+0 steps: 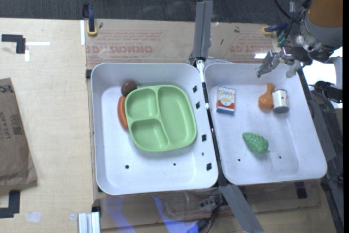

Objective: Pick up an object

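Note:
My gripper (280,63) hangs over the far edge of the right bin (305,166), its two fingers spread apart with nothing between them. Just below it lies an orange pear-shaped toy (265,97) touching a small silver can (280,101). A small card box (226,100) with a red and blue print rests at the bin's left side. A green bumpy toy (255,142) lies nearer the front of the same bin.
The left bin (109,166) holds a green three-part plate (161,117), with an orange sausage-shaped toy (121,111) and a brown round object (128,87) tucked at its left edge. A grey divider post (202,30) rises between the bins. A brown paper bag (13,133) lies at far left.

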Motion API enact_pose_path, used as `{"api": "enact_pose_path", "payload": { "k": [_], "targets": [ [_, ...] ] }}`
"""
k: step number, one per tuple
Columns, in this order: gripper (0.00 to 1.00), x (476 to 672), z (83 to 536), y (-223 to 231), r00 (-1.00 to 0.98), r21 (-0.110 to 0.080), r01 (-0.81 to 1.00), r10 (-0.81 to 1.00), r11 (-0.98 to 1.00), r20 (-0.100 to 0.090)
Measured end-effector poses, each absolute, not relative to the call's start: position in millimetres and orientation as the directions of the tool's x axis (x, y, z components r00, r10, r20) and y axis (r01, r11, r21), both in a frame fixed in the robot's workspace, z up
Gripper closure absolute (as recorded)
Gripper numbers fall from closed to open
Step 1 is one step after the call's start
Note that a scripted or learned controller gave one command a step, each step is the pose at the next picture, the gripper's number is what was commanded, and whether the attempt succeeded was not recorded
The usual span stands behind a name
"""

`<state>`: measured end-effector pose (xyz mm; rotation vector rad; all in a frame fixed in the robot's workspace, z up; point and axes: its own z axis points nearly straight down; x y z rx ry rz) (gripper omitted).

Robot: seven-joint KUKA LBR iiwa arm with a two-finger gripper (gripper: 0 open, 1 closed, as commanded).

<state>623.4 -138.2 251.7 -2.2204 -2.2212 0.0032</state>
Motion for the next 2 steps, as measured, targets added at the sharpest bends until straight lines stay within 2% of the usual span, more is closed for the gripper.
{"api": "enact_pose_path", "payload": {
  "k": [1,2],
  "targets": [
    [0.00,643.2,123,-199,0.080,-0.002,0.997,0.997,-0.080,-0.001],
    [0.00,596.8,159,-218,0.176,-0.001,0.984,0.984,-0.176,-0.001]
  ]
}}
